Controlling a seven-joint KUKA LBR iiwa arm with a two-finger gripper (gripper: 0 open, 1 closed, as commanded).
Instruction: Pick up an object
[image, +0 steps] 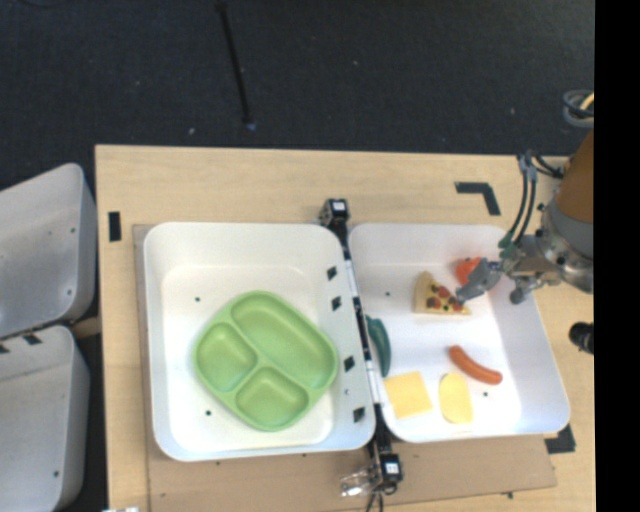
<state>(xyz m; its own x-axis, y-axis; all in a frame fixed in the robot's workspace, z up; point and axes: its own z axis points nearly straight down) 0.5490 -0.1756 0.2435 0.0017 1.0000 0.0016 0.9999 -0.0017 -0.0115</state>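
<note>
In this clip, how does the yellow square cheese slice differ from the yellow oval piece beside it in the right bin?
The yellow square cheese slice has straight edges and corners; the yellow oval piece is rounded and narrower. The square lies nearer the divider between the bins, the oval nearer the red sausage. Both are yellow, lie flat in the right white bin, and sit apart from the gripper.

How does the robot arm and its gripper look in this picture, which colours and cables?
At the view's right edge, the arm shows an orange band above a grey metal wrist. Thin dark cables loop along its left side. The gripper is grey, with two slim fingers pointing left over the right bin.
</note>
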